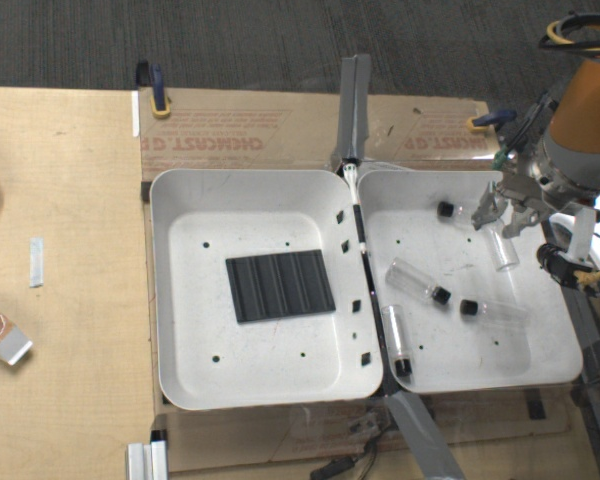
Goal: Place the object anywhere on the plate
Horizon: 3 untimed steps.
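Looking like a robotics lab: white bins (170, 298) sitting on cardboard (240, 138) clamped down with spring clamps (156, 90), cables (578, 30) trailing.

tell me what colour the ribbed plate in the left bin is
Dark grey, nearly black, with lengthwise ribs: the plate, seen in the camera view.

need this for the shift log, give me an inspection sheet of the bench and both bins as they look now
surface: two white bins side by side, left bin, right bin, on a cardboard-covered bench
job's things: dark ribbed plate in left bin; clear vials with black caps in right bin, e.g.
clutter: small items on bench at left
grippers: gripper over right bin's far right; a clear vial seems to hang below it
cables: cable loop top right
surroundings: clamps at the far edge
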Each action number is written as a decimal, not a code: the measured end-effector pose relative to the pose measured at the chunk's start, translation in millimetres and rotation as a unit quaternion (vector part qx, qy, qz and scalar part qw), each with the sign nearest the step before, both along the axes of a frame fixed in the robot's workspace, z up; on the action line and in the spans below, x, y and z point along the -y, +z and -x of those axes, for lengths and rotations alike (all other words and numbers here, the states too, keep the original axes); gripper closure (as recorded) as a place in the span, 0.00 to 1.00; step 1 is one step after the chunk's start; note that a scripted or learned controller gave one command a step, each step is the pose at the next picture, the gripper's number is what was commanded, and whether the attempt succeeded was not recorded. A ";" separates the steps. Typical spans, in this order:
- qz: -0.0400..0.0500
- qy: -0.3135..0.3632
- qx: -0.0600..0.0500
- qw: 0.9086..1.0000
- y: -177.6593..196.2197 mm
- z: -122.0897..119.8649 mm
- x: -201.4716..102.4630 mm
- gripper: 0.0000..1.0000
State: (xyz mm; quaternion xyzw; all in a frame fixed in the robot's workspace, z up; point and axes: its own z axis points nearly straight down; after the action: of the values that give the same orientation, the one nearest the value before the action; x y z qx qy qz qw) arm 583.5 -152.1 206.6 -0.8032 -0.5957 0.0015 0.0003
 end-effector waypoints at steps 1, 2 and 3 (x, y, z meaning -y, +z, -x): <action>0.000 -0.014 0.000 1.000 68.7 24.9 -50.0 1.00; 0.000 0.052 0.001 0.999 108.1 37.1 -100.9 1.00; 0.000 0.132 -0.002 0.991 86.1 61.6 -145.9 1.00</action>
State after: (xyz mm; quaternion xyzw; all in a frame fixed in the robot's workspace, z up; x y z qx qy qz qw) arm 521.9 -6.2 292.6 -0.7174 -0.6967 0.0026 0.0013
